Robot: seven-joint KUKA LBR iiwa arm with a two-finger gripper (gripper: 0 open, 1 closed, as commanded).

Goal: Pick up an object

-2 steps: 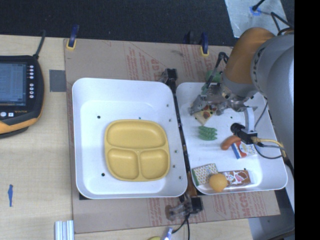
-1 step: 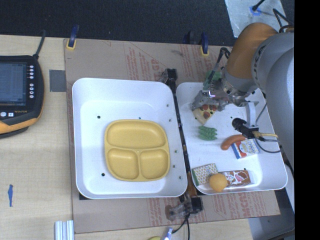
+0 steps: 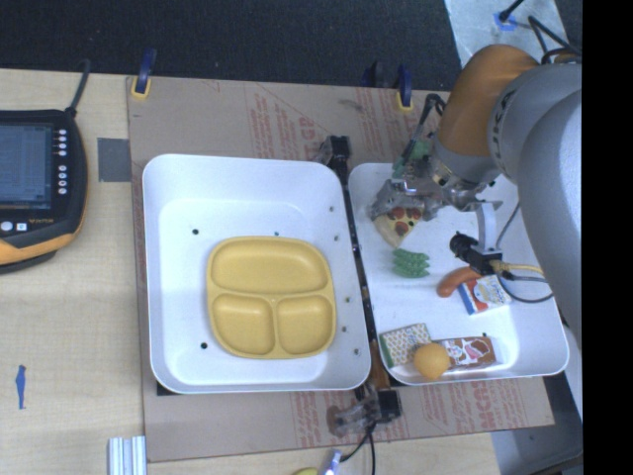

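- Gripper sits low over the far end of the right bin, and you cannot tell from this view how its fingers stand.
- Just under it you see a pizza slice toy on the bin floor; whether they touch is unclear.
- Near that, toward you, lies a green toy.
- To its right you find a sausage beside a small carton.
- At the near end you see an orange ball resting on a flat packet, with a checked card beside it.
- Your left bin holds a yellow divided tray.
- A teach pendant lies on the bench at far left.
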